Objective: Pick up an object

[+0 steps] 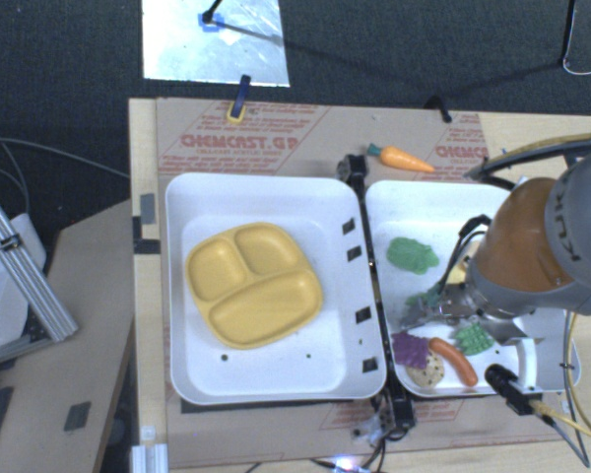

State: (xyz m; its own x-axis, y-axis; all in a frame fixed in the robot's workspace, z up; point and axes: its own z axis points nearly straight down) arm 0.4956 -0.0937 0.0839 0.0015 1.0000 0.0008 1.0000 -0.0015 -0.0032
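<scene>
Cardboard-topped bench point(305, 131) with two white bins side by side. Left bin point(266, 363) holding a yellow divided plate point(254, 284), three compartments, sitting left of centre, slightly turned. Right bin point(435, 197) crowded with toy food. KUKA arm point(547, 239) reaching in from the right, orange band over the bin's right half, wrist angled down toward the bin's lower middle. Gripper point(426, 308) low among the food, just below the green leafy piece point(412, 255) and just above the purple piece point(409, 348); cannot tell the claw's opening, tips lost in shadow and clutter. Nothing seen between the tips. Small green ridged piece point(473, 338) just right of the gripper. Red-orange sausage point(455, 361) lying diagonally near the front wall, beside a speckled tan cookie-like piece point(426, 371) touching the purple one. Toy carrot point(404, 159) outside the bins on the cardboard, behind the right bin. Small blue-yellow clip point(238, 101) at the cardboard's back edge.
</scene>
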